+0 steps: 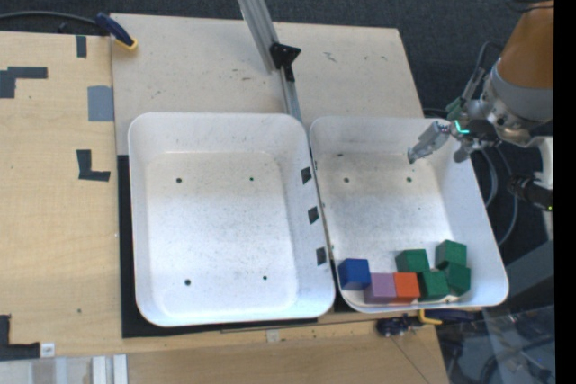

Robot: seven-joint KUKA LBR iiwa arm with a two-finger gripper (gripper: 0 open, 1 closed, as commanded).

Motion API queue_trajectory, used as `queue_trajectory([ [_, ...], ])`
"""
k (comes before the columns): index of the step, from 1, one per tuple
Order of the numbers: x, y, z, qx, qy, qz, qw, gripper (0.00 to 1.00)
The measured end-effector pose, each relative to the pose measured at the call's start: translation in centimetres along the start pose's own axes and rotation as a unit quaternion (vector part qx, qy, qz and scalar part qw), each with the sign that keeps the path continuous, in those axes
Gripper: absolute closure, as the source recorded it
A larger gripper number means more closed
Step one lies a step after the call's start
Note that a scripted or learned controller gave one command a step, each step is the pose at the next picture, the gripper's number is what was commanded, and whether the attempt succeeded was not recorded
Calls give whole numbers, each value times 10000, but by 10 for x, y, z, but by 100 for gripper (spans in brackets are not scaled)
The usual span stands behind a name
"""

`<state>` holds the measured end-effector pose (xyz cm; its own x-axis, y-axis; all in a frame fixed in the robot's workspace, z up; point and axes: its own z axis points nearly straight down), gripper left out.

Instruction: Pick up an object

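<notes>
Our claw [430,142] hovers over the right bin [378,193]; its grip state we cannot tell. The blocks [409,276] crowd one corner, so we risk a jammed, empty grab.

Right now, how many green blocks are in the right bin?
3, clustered in the near right corner of the right bin: one behind the orange block, two further right. More may be hidden.
</notes>
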<state>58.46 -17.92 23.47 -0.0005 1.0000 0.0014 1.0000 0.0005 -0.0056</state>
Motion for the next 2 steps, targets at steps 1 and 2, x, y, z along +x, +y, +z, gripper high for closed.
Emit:
queue_trajectory([
  [1, 0, 1, -3, -23, -6, -8, 10000, 0],
  [2, 1, 0, 41, 1, -7, -2, 10000, 0],
])
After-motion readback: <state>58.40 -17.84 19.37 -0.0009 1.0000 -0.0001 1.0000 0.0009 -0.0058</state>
